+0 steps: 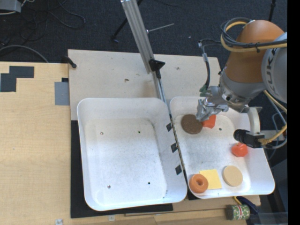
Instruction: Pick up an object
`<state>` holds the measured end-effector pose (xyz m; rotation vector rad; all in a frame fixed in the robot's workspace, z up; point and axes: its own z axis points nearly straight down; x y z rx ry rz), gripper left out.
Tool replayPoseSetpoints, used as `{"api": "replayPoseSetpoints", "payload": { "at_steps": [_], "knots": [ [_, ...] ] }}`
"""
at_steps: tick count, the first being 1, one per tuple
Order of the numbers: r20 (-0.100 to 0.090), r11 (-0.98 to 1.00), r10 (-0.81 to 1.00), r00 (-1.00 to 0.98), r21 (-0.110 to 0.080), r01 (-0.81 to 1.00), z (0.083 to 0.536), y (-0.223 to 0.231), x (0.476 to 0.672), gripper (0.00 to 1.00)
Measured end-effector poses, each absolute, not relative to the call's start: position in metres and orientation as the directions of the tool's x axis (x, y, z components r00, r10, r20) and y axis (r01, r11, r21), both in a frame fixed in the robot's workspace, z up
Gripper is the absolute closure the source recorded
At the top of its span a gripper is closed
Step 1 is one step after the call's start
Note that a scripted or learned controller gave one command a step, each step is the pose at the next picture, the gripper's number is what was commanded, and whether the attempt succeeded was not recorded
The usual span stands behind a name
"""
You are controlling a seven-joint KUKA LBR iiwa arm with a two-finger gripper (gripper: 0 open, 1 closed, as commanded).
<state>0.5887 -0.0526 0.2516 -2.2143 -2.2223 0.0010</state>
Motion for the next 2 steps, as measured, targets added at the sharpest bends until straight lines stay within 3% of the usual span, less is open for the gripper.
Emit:
{"api": "replayPoseSetpoints", "payload": {
  "at_steps": [2],
  "knots": [
    [0.002, 0.003, 1.0, -0.003, -0.006, 1.0, 0.251, 0.046, 0.54, 1.0]
  ]
}}
